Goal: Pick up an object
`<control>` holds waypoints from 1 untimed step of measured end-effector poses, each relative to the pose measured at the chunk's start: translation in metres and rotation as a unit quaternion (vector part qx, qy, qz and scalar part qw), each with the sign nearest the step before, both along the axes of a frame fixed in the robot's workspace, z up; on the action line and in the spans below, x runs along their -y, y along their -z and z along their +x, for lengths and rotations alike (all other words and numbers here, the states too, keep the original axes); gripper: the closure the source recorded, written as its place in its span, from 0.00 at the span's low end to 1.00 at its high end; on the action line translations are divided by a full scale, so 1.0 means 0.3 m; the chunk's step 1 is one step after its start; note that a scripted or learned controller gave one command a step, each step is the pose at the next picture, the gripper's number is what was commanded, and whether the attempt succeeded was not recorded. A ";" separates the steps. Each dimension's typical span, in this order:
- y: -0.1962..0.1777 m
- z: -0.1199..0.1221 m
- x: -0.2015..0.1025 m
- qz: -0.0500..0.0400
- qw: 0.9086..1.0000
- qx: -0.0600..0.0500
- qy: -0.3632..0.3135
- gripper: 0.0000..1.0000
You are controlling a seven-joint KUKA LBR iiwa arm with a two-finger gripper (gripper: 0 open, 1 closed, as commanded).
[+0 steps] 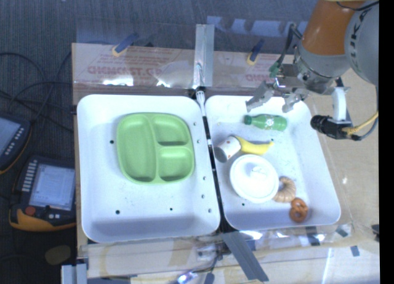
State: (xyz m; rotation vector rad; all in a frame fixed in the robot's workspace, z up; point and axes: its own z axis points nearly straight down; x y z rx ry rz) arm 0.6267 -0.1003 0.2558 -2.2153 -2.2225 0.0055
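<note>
A green bottle (265,122) lies on its side near the far wall of the right bin (326,181), its long axis running almost straight across the frame, the small cap end pointing toward the divider (208,135) between the two bins and the broader end toward the arm's side. The label area around its middle reads paler than the rest.

Just beyond the bottle, over the far rim, the gripper (276,96) hangs from the grey arm (345,24) with its orange band. Its two fingers are spread wide, one tip reaching out past the bottle's cap end and the other sitting above its broad end. Nothing lies between the fingers, and they appear to stand clear of the bottle, though the slant of the view leaves the height of the gap uncertain.

Nearer than the bottle, a banana (253,146) curves across the bin, one end beside a small white cup (228,148) tipped on its side. A round white bowl (254,178) sits just nearer still, touching or nearly touching the banana. Beside the bowl, away from the divider, rest a tan pastry-like piece (285,190) and a small reddish-brown item (298,210).

Beyond the divider from the bottle, the left bin (92,172) carries a green three-part tray (156,147).
</note>
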 end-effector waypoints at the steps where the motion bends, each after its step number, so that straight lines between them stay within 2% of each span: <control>1: 0.541 -0.021 0.118 0.000 1.000 0.001 -0.003 0.00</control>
